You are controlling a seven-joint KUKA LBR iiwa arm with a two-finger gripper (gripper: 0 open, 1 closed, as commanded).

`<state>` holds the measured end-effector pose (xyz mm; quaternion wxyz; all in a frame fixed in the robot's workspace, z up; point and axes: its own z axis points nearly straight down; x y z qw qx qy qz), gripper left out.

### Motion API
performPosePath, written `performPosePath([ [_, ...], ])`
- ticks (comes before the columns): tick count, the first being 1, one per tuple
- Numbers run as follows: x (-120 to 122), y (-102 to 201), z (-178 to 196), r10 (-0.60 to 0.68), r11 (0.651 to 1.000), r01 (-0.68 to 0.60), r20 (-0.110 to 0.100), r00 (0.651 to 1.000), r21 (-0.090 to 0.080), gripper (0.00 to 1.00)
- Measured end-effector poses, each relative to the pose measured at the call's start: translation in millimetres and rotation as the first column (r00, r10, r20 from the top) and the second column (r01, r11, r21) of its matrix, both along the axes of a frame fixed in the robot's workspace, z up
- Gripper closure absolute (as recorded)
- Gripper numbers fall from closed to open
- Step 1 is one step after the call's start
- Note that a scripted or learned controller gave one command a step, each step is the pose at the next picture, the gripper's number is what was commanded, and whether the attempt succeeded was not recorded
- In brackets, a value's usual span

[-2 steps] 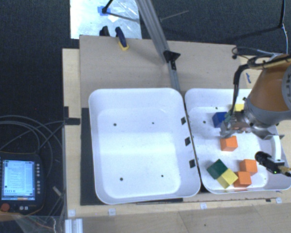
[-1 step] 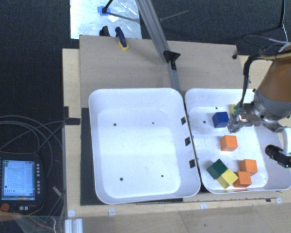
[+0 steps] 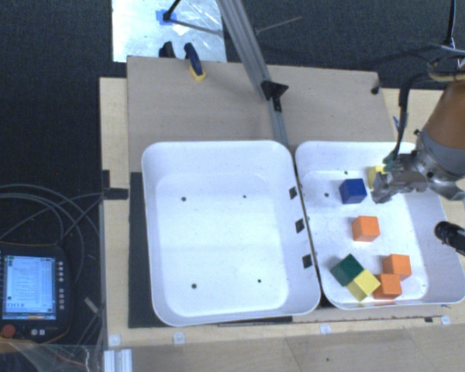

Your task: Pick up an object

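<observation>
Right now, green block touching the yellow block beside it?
Touching. The camera view shows the green block and the yellow block edge to edge, no bin floor between.

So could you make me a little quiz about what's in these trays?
1. True or false: the blue cube lies in the right bin.
2. Which block touches the green cube? A) yellow cube B) blue cube
3. Fill in: the pincer is beside the ___ cube.

Key: 1 true; 2 A; 3 blue.
</observation>
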<state>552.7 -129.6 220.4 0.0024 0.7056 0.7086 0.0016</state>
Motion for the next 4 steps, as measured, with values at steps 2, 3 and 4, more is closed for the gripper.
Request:
performPosePath([
  [2, 32, 106, 15, 0.008, 1.000, -0.008, -0.003, 1.000, 0.004, 1.00],
  [3, 48, 163, 26, 0.008, 1.000, -0.008, -0.001, 1.000, 0.004, 1.00],
  [4, 68, 207, 35, 0.006, 1.000, -0.006, -0.001, 1.000, 0.004, 1.00],
])
